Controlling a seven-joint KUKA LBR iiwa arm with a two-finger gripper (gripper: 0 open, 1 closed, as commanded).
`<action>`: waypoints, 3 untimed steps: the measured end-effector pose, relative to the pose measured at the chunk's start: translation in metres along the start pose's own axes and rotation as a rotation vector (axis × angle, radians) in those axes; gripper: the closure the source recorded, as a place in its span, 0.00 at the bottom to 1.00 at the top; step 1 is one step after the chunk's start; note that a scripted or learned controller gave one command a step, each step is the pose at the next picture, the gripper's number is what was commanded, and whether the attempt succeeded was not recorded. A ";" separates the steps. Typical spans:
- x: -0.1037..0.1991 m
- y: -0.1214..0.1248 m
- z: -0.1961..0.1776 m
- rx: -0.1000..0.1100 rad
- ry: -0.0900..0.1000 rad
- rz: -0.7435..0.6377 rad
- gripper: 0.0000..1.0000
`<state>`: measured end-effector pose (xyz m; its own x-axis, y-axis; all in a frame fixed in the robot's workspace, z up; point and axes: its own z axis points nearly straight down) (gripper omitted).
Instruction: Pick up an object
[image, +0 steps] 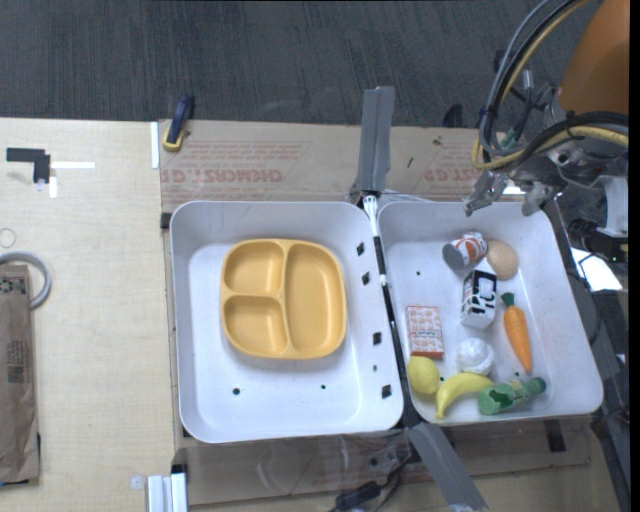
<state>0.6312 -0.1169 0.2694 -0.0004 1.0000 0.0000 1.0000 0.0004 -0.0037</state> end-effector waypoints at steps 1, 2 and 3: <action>-0.062 -0.026 0.120 0.000 -0.001 -0.029 0.00; -0.074 -0.038 0.143 -0.002 -0.001 -0.032 0.00; -0.087 -0.106 0.101 -0.001 0.000 -0.173 0.00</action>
<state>0.5245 -0.2040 0.1689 -0.1728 0.9849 0.0005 0.9849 0.1728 -0.0022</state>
